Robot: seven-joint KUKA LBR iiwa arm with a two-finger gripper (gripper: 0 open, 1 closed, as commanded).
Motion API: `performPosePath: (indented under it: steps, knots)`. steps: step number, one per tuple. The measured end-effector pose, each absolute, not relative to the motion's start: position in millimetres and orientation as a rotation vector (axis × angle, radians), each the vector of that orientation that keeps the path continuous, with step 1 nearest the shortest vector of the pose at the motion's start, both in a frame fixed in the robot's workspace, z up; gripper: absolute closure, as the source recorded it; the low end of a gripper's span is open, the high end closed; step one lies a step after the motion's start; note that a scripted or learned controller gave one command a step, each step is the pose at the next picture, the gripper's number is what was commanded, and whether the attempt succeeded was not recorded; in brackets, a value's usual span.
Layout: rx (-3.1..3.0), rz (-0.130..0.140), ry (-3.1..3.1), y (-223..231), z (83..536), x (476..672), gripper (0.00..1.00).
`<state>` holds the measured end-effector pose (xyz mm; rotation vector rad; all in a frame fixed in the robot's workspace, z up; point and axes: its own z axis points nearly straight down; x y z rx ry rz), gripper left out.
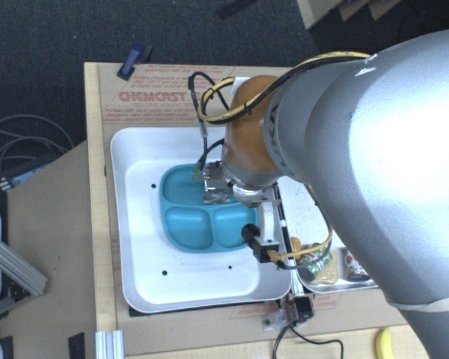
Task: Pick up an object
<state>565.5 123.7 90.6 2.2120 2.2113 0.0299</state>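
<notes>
Your two-finger gripper point(213, 188) sits low over the upper rim of the blue plastic divided tray point(198, 219), and the metal parts at its tip overlap the tray's edge in the camera view; whether the tips are spread, closed or pinching that rim you cannot tell, because the wrist and its cabling cover them, so do not count the tray as held. The tray itself lies in the middle of the left shallow white bin point(135, 200), flat on the floor, with its lower two compartments plain to see and its upper part partly under the gripper; it looks like the only thing there worth going for.

To do this step well, treat the rim as your grasp line: a thin, smooth plastic wall will likely slip from a shallow pinch, so you want one tip inside a compartment and one outside, seated well down before closing; lift straight and slowly, since a tray caught by one edge should tilt and may swing or drop; watch that the bin does not rise with it.

Further out, the orange band point(243, 137) above the wrist and the broad grey arm point(374, 163) cover most of the right white bin point(322, 284), where some small packaged item point(323, 269) shows at its near edge; black and yellow cables point(209, 96) loop above the wrist.
</notes>
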Motion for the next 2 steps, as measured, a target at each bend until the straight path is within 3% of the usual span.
performPosePath:
  steps: [1,2]
  knots:
    - [2.211,0.030,2.207,148,91,552.6,1.00]
    - [2.221,0.002,2.224,226,195,532.8,1.00]
